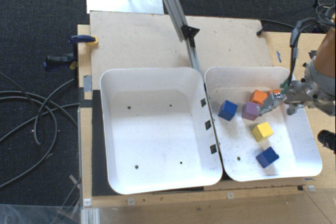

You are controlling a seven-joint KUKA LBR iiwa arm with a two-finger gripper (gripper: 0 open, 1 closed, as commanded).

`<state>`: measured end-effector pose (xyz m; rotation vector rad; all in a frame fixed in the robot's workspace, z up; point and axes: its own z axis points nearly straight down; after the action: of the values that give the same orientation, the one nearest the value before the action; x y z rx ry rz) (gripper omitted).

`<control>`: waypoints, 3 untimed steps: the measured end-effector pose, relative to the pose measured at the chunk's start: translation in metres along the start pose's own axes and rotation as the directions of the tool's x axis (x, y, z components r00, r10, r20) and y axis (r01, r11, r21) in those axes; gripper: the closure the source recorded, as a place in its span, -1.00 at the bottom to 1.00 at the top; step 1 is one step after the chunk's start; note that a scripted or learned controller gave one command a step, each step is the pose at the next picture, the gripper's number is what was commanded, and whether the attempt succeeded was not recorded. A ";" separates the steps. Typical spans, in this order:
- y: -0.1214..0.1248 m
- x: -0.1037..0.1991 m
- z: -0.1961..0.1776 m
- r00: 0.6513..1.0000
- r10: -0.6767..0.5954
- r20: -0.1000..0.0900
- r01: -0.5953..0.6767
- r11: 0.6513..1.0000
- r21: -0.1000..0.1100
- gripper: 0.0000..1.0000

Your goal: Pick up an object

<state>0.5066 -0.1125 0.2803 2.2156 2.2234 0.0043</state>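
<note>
Several small cubes lie in the right bin (304, 162). An orange cube (258, 96) and a purple cube (250, 110) sit side by side near the middle. A blue cube (227, 110) lies to their left, close to the divider. A yellow cube (262, 131) and a second blue cube (267, 157) lie nearer the front. My gripper (271, 102) reaches in from the right and hangs just right of the orange and purple cubes, close to both. A small orange patch shows right at the gripper tip.
The left bin (157, 128) stands beside the right one, with black tabs along the shared wall. A slanted metal pole (176, 2) crosses the back of the bench. Clamps (79, 40) and cables (31, 113) lie off the left edge.
</note>
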 end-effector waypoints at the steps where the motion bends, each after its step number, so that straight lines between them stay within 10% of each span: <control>1: 0.032 -0.047 0.083 1.000 0.005 0.001 -0.005 1.000 0.007 -1.00; 2: 0.063 -0.064 0.194 1.000 0.002 0.000 -0.002 1.000 0.006 -1.00; 3: 0.023 -0.050 0.191 1.000 0.003 -0.002 -0.003 1.000 0.007 -1.00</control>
<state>0.5303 -0.1621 0.0899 2.2232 2.2247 -0.0020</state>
